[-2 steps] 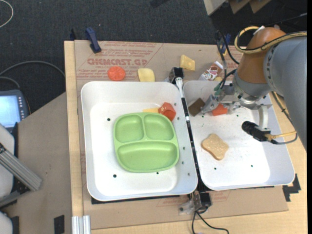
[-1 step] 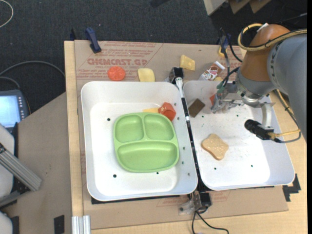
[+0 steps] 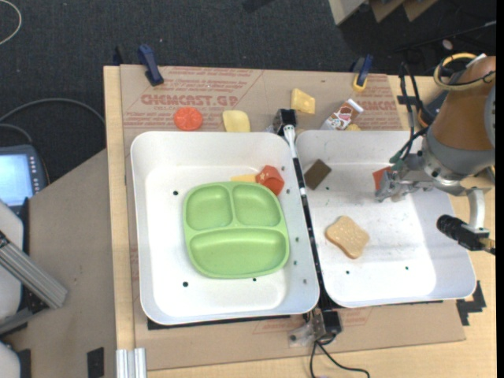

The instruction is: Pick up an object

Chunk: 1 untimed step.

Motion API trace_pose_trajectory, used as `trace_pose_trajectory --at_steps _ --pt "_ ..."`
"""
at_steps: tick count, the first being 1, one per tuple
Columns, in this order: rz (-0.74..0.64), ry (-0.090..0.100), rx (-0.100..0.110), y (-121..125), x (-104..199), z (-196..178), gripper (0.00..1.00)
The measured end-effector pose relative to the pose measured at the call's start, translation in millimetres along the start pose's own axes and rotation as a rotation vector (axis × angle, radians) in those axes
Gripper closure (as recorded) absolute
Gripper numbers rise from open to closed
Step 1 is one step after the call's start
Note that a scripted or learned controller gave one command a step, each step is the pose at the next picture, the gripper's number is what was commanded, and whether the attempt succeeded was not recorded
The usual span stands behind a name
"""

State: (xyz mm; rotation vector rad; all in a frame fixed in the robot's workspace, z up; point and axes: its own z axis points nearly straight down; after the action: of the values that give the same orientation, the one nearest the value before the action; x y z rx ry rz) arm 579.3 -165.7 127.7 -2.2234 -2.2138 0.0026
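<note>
My gripper (image 3: 392,187) hangs low over the far right part of the right bin (image 3: 441,282). A small red object (image 3: 379,178) sits right against its left side; whether it is held is unclear. A slice of bread (image 3: 347,235) lies in the middle of that bin, left of and nearer than the gripper. A brown square piece (image 3: 316,173) lies in the bin's far left corner. The left bin (image 3: 157,211) holds a green divided plate (image 3: 235,228), with a red piece (image 3: 271,179) and a yellow piece (image 3: 244,178) at the plate's far edge.
Behind the bins on the cardboard lie an orange disc (image 3: 187,118), two yellow pieces (image 3: 235,120) (image 3: 302,100) and a small packet (image 3: 342,116). Blue clamps (image 3: 150,64) (image 3: 362,71) grip the board's far edge. A black part (image 3: 461,231) juts over the right bin's right side.
</note>
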Motion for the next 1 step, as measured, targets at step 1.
trace_pose_trajectory --at_steps 1 --pt "-0.004 -0.002 -0.005 2.9 2.6 -8.9 1.00"
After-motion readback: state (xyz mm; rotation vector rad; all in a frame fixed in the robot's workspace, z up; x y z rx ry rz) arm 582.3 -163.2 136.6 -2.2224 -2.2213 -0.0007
